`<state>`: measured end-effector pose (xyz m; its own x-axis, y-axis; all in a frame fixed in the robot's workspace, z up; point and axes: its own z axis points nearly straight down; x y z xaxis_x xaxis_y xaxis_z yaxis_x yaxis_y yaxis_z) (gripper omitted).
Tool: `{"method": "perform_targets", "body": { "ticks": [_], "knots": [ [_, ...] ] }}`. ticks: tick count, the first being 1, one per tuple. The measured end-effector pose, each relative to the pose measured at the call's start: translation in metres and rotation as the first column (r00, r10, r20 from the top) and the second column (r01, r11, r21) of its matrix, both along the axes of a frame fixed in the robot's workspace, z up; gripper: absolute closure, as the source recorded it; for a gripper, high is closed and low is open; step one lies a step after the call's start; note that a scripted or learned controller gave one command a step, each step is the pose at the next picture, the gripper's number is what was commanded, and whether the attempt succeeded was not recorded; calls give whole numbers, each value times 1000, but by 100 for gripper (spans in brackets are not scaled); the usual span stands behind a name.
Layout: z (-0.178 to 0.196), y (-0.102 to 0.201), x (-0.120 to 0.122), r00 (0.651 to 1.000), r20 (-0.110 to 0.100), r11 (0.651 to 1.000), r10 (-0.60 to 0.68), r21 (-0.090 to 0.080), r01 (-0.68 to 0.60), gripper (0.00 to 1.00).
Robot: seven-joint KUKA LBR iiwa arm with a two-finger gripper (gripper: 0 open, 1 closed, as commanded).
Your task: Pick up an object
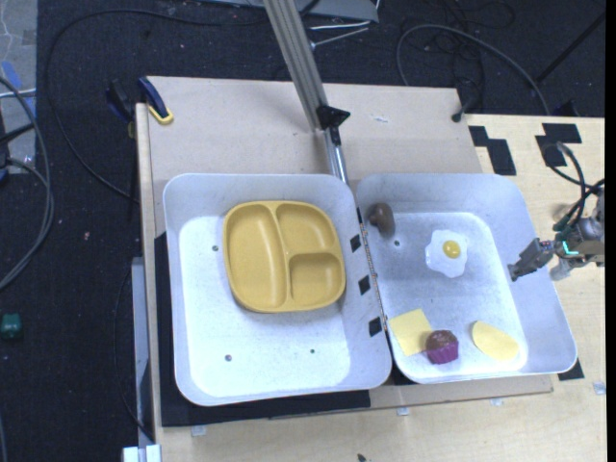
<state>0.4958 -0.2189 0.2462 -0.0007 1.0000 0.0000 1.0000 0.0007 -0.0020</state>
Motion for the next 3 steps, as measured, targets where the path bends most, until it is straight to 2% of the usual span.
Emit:
{"method": "perform_targets", "body": {
  "ticks": [1, 2, 3],
  "knots": [
    [1, 0, 0, 1000, 1, 1000, 0, -1, 0, 0],
    [-53, 0, 11, 1000, -2, 1000, 0, 1, 0, 0],
    [-116, 0, 6, 1000, -2, 1000, -2, 2, 2, 0]
  ]
}}
